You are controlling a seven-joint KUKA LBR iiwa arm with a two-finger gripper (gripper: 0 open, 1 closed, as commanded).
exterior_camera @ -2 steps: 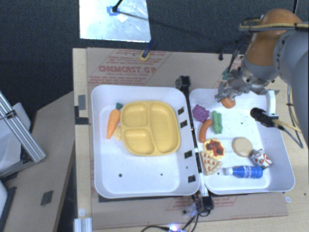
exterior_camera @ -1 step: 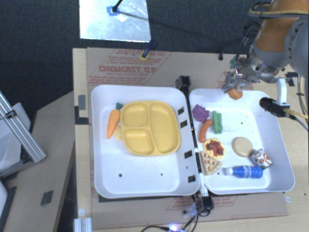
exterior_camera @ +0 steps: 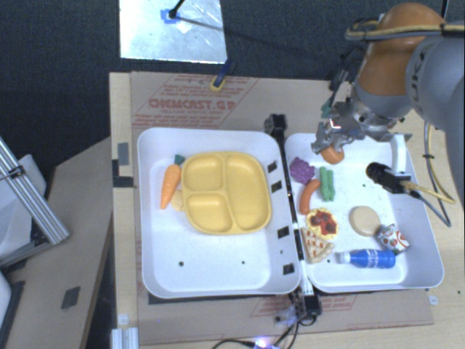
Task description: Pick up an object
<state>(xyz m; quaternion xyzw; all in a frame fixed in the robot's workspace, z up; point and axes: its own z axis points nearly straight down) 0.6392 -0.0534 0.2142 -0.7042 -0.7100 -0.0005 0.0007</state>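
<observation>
My claw (exterior_camera: 333, 142) hangs upper right of the frame, clenched around an orange toy (exterior_camera: 333, 153); purple grapes (exterior_camera: 302, 170) lie nearby.

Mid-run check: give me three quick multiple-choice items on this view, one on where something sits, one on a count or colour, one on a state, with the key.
1. Where does the carrot lie?
A. In the left bin, beside the yellow plate
B. In the right bin, by the bottle
C. On the bench outside both bins

2. How many compartments does the yellow plate have?
A. Two
B. Three
C. Five

3. How does the blue bottle sit?
A. Upright
B. On its side
C. On the yellow plate

Key: 1 A, the carrot rests against the plate's left edge inside the left bin. 2 B, two small wells above one wide one. 3 B, it lies flat along the front of the right bin, cap end pointing left.
</observation>
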